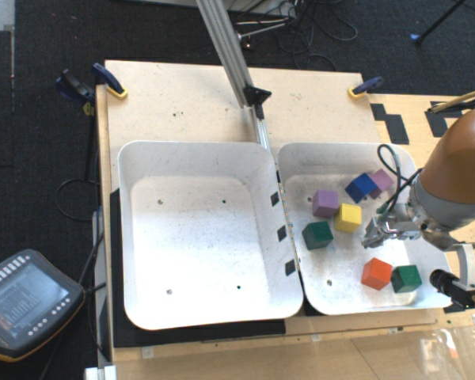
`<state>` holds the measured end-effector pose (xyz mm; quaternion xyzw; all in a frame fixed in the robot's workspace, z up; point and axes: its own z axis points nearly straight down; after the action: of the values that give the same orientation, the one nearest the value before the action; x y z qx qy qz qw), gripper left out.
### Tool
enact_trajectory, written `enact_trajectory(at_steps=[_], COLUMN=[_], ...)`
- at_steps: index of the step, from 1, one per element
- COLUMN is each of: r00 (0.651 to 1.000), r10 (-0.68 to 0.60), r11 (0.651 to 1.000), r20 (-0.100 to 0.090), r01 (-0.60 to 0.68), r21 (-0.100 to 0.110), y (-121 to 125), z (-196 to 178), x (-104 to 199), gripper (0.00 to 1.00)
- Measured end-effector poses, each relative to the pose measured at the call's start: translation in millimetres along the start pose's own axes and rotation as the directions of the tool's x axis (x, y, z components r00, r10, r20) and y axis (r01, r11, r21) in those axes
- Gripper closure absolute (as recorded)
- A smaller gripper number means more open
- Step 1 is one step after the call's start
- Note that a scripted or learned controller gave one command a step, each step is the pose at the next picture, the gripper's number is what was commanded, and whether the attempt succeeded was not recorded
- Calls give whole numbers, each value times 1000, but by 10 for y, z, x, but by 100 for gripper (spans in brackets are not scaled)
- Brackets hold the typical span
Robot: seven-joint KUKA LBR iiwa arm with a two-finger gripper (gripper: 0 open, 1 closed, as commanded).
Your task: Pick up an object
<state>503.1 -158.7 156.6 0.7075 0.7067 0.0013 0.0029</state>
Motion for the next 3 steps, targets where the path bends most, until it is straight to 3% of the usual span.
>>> enact_trajectory(at_steps=[1,2,3], r00=[1000,1000,1000], r10=[-4,-4,-10], r11=[1000,1000,1000], r20=[1,-1,-4], r01=[4,4,10], r21=[-2,2,4], y=[19,33,186], z=[-637,-808,-877], x=[-29,-31,509], gripper=[100,100,100])
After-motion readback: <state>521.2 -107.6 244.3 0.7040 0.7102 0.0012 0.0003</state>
